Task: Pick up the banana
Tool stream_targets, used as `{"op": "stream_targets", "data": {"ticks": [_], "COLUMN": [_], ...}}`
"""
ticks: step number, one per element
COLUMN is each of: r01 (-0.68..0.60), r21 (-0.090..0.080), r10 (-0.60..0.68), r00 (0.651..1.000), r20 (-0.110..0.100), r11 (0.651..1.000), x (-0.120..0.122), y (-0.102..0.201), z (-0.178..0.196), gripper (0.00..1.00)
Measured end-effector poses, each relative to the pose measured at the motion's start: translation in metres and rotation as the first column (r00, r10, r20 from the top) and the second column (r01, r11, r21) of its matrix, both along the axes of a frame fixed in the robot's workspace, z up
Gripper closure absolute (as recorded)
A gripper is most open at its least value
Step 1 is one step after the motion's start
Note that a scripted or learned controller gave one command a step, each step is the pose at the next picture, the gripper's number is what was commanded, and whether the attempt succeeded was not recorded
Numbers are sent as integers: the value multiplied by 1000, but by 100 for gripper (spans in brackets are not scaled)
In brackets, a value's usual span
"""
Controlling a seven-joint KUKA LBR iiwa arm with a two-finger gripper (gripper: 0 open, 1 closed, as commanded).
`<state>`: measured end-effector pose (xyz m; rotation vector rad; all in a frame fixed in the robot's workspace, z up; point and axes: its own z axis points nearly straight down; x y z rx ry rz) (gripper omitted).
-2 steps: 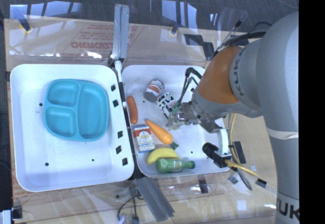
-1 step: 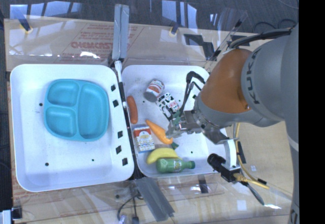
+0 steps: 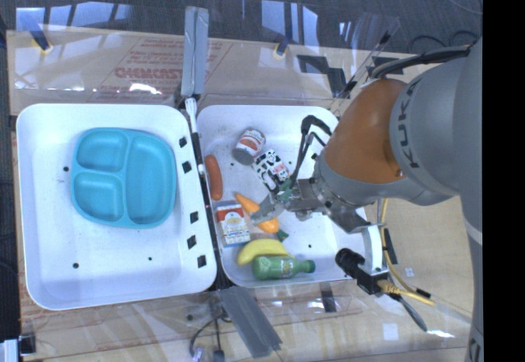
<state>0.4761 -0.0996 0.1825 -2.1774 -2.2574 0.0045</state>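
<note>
The yellow banana [image 3: 262, 249] lies near the front of the right bin [image 3: 316, 118], resting against a green bottle [image 3: 281, 268] just in front of it. My gripper [image 3: 277, 203] hangs low over the middle of that bin, above and slightly right of the banana, close to two orange carrot pieces [image 3: 248, 204]. Nothing of the banana is in its grasp. The big grey and orange wrist hides the bin's right part.
In the right bin are also a red sausage [image 3: 215, 177], a small can [image 3: 249, 144], a black-and-white cow-patterned item [image 3: 269, 165] and a red-and-white box [image 3: 234, 225]. The left bin [image 3: 41, 213] holds a blue divided plate [image 3: 125, 176].
</note>
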Motion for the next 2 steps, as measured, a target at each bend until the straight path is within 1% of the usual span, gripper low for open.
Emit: {"op": "stream_targets", "data": {"ticks": [1,2], "r01": [10,11], "r21": [-5,-5], "r10": [-10,-11], "r00": [1000,1000], "r20": [18,18], "r11": [1000,1000], "x": [4,4], "y": [6,5], "z": [-84,-84], "gripper": [0,0]}}
